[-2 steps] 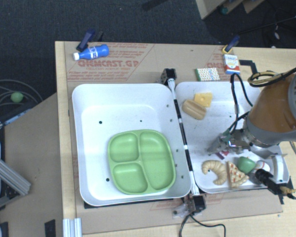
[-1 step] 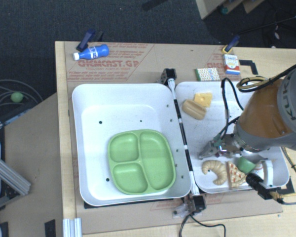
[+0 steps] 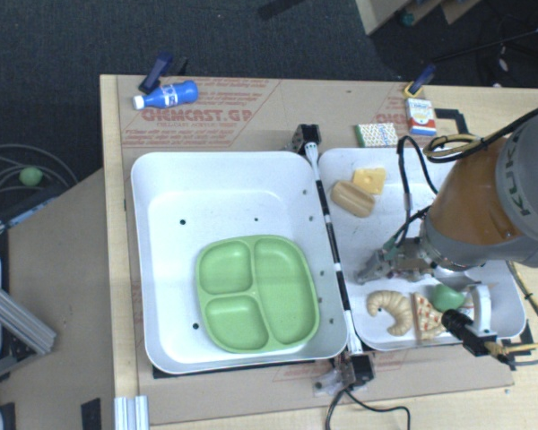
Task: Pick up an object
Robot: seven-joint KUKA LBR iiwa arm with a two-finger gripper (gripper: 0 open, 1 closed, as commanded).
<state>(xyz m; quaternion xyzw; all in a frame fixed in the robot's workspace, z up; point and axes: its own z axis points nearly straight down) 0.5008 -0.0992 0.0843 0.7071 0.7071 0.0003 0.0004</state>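
Note:
The right bin (image 3: 377, 161) holds several food toys. A tan bread roll (image 3: 352, 198) and a yellow cheese wedge (image 3: 370, 180) lie near its far end. A croissant (image 3: 391, 310) and a pizza slice (image 3: 426, 316) lie near its front end, with a green item (image 3: 446, 296) partly hidden under the arm. My gripper (image 3: 383, 264) hangs low over the bin's middle, just above the croissant, its dark fingers pointing left. Nothing shows between them.
The left bin (image 3: 161, 186) holds a green divided plate (image 3: 254, 292). A blue and white bottle (image 3: 166, 95) lies on the bench behind it. Small boxes (image 3: 419, 115) sit behind the right bin. The arm's body covers the right bin's right side.

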